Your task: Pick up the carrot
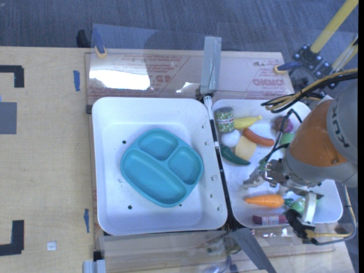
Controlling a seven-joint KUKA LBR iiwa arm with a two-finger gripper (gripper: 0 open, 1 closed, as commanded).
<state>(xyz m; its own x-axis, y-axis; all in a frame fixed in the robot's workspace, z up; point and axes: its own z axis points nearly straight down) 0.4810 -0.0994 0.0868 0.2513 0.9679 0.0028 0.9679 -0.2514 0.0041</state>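
Observation:
The carrot (264,199) is orange with a green leafy end and lies flat near the front of the right bin (335,209), its tip pointing left. My gripper (282,180) hangs below the orange wrist band, just above and behind the carrot's right half. Arm parts and cables hide the gripper's tips, and I cannot make out whether it touches the carrot.
Behind the carrot lie a green-labelled can (224,119), a yellow toy (247,121), an orange-red toy (259,136), a pale block (245,148) and a green toy (235,156). A pink stick (268,218) lies in front. The left bin holds a teal divided plate (162,166).

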